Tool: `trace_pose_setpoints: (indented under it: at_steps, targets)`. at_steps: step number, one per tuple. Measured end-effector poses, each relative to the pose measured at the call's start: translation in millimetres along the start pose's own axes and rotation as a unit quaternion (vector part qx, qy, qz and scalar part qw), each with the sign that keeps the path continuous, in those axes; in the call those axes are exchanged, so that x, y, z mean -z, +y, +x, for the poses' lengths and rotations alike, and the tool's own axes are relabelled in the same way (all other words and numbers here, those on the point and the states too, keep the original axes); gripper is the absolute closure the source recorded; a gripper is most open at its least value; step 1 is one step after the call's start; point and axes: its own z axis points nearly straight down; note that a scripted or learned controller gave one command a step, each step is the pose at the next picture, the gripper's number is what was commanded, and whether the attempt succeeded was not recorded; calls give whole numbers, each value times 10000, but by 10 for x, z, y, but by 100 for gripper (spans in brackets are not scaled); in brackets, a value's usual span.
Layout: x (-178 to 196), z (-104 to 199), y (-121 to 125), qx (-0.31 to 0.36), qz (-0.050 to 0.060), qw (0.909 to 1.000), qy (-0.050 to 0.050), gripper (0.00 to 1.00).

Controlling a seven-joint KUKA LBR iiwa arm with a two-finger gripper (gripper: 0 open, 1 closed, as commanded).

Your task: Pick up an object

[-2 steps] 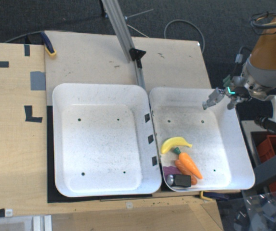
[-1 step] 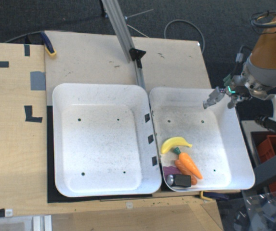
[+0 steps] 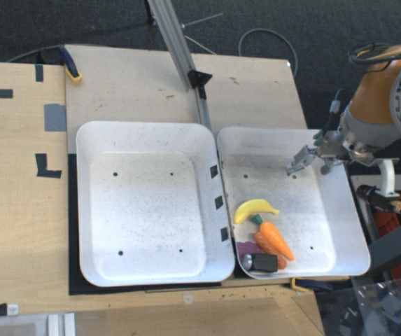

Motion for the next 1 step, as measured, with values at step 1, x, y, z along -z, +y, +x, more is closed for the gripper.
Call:
trace_pose_setpoints:
  at_steps: [1]
  targets:
    - [-527, -50, -96, -2, 2, 10000, 1, 0]
